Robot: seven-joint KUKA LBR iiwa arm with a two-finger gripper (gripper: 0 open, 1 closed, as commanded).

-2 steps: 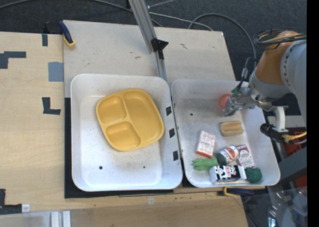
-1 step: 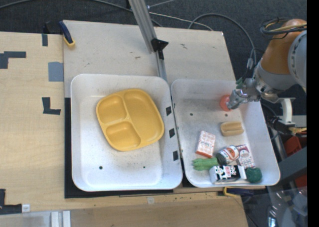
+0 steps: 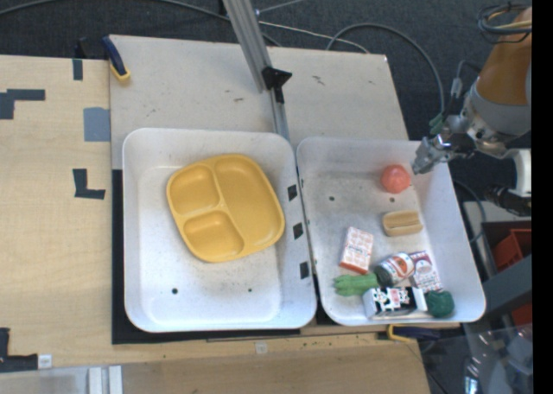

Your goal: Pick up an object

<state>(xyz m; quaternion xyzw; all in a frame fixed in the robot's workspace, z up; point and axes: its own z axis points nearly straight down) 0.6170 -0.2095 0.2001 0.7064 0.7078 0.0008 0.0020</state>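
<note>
White bins: two shallow bins are set side by side on the worktop [image 3: 199, 90]; the left bin [image 3: 147, 297] and the right bin [image 3: 462, 245] touch along their inner rims.
Left bin contents: a yellow tray [image 3: 226, 206] with three compartments is laid flat near the middle.
Right bin contents: a red ball [image 3: 396, 178] is placed near the far right corner; a tan block [image 3: 402, 223] is just in front of it; a red-and-white carton [image 3: 356, 251] lies near the middle; a can [image 3: 397, 268] and a white-and-red packet [image 3: 425, 270] are beside each other toward the near edge; a green item [image 3: 352, 284], a black-and-white pack [image 3: 394, 300] and a dark green item [image 3: 441, 302] are lined up along the near rim.
Arm: the arm [image 3: 505, 81] is seen at the right edge, reaching toward the right bin's far right corner.
Pincer: the pincer [image 3: 425, 159] is held over the right bin's rim, just beside the red ball; how far it is parted cannot be told, and nothing is seen in its grasp.
Pole: a grey metal pole [image 3: 246, 21] is slanted across the worktop toward the joint between the bins.
</note>
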